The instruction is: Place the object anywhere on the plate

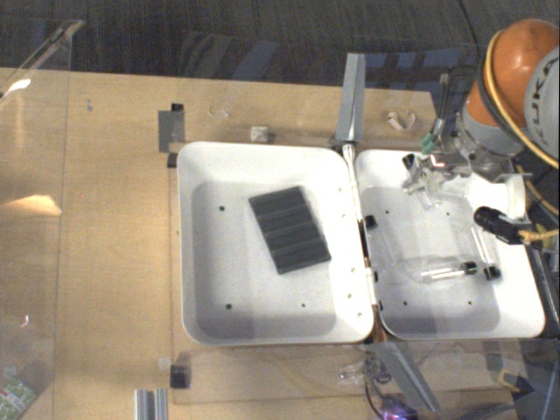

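A dark grey ribbed slab (290,229) lies flat on the floor of the left bin (197,318), a little above and right of that bin's centre. It is rectangular and matte, with four or five raised bands running across its short side. It is turned so that its long axis runs from upper left to lower right. It touches no wall and bears no marking that can be read.

The gripper (427,178) hangs over the upper part of the right bin (516,322), near its top rim and well apart from the slab. Whether it is released or clenched cannot be told from this slant, and nothing is seen in its grasp. The grey arm with its orange band (516,51) fills the upper right corner of the frame.

In the lower middle of the right bin lies a clear item (446,272) with bright glints and small dark ends; its outline is too faint to name it surely.

A grey post (353,94) stands at the top of the seam between the bins. At the lower left corner of the frame a green-and-white printed scrap (10,397) is too small to read.
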Controlling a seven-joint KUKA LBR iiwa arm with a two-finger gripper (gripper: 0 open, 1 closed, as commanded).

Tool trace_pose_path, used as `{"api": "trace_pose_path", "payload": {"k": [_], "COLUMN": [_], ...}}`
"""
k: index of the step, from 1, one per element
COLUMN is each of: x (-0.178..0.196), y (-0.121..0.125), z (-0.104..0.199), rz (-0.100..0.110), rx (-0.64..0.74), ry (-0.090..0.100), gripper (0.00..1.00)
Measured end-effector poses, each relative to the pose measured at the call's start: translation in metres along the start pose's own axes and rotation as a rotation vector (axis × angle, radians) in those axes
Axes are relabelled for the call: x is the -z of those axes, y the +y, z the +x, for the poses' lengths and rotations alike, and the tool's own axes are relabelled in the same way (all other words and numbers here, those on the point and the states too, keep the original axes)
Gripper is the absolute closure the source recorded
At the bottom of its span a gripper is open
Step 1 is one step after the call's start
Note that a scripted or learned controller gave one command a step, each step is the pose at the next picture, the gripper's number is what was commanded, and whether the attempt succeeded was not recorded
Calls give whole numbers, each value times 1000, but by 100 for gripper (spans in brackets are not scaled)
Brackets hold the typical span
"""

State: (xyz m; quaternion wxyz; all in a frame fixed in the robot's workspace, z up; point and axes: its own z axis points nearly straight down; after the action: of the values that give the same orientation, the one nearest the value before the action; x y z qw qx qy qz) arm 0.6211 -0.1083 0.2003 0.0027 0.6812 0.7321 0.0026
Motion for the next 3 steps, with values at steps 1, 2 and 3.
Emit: {"api": "trace_pose_path", "payload": {"k": [1, 2, 3], "x": [64, 97, 108], "y": [1, -2, 23], "z": [11, -19, -35], "rz": [1, 4, 6], "rx": [-329, -549, -996], "ry": [-2, -3, -4], "gripper": [100, 100, 100]}}
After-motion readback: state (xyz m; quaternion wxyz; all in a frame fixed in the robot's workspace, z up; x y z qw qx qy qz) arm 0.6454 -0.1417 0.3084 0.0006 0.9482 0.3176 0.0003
